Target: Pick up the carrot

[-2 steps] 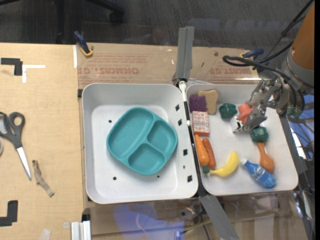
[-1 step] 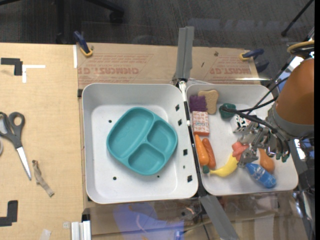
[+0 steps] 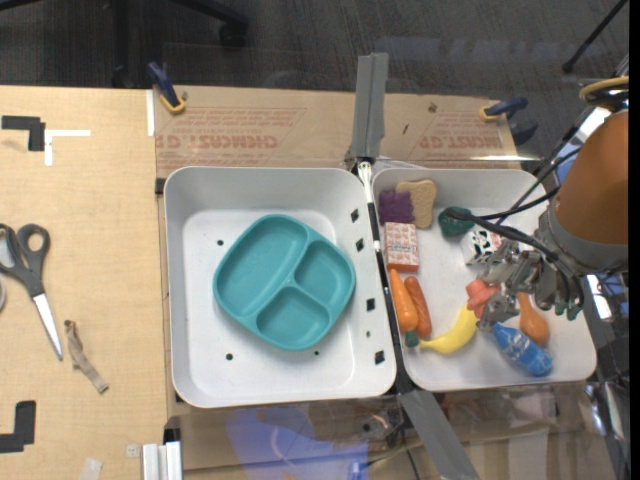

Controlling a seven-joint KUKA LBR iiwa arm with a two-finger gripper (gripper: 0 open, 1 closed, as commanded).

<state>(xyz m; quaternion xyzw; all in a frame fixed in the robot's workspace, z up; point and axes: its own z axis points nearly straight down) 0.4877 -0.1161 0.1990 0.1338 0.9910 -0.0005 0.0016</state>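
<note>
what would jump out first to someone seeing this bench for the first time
The teal divided plate lies alone in the left bin, the largest patch of colour. The right bin is crowded with toy food: a carrot near its left wall, a yellow banana just below it, and a blue bottle near the front. The gripper reaches in from the right over that clutter.

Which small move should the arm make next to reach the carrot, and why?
Probably shift the tool toward the divider side of the right bin. The carrot lies there beside the banana, while the tool hovers over the red and orange toys near the bin's middle, well apart from it.
</note>
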